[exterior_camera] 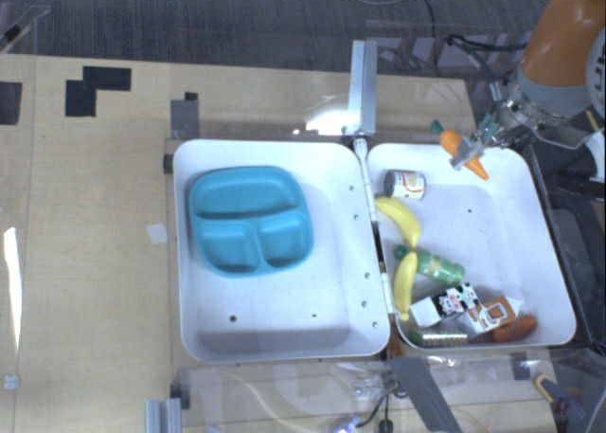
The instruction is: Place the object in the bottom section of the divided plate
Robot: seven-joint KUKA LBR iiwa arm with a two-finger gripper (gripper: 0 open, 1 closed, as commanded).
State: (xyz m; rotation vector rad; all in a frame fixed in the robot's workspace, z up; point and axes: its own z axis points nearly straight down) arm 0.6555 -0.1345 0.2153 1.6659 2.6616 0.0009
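We see the arm (568, 33) reaching in from the right, its jaws at the upper right corner of the right bin (530, 232). A carrot (464, 153), orange with a green tip, sits between the fingers (488, 128); the jaws appear closed on it, narrow, with the carrot poking out on both sides at a tilt. The carrot hangs over the bin's far rim, near the corner, and we cannot tell whether its lower end touches the bin floor.

The plate (248, 219), blue and divided into three sections, lies in the left bin (275, 317), toward its upper left. Its large section faces the far side; two smaller sections face the near side. The plate is well apart from the carrot, with the wall between the two bins lying between them.

In the right bin we also see a small can (404, 185) lying on its side near the dividing wall, a banana (400, 220) just below it, and a second yellow piece (404, 284) lower down beside a green bottle (437, 267). Near the bin's front edge lie a small printed carton (454, 303), an orange-and-white packet (495, 312) and a brown sausage-like thing (514, 330), crowded together.

Both bins rest on the light wooden worktop (85, 261).
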